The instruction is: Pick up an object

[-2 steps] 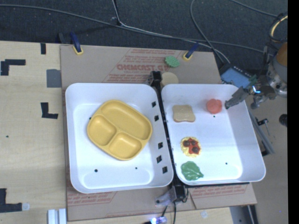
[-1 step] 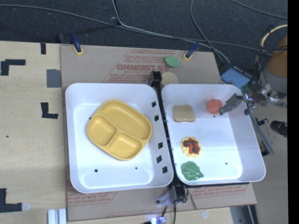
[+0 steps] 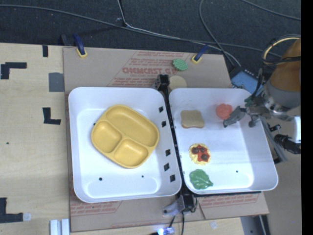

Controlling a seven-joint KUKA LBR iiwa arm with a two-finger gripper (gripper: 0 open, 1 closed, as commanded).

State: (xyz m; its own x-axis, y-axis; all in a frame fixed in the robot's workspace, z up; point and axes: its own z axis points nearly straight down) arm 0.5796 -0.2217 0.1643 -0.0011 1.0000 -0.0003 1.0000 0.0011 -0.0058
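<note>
The right bin holds a tan bread slice, a red round piece, a small pizza-like piece and a green leafy piece. My gripper hangs over the bin's upper right part, just right of the red piece, and nothing sits between its fingers. It is open, with one dark finger pointing toward the red piece and the other near the bin's right wall.
The left bin carries a yellow divided plate. Behind the bins, on the cardboard, lie a green dotted piece and a pale disc. Cables run across the dark floor at the back.
</note>
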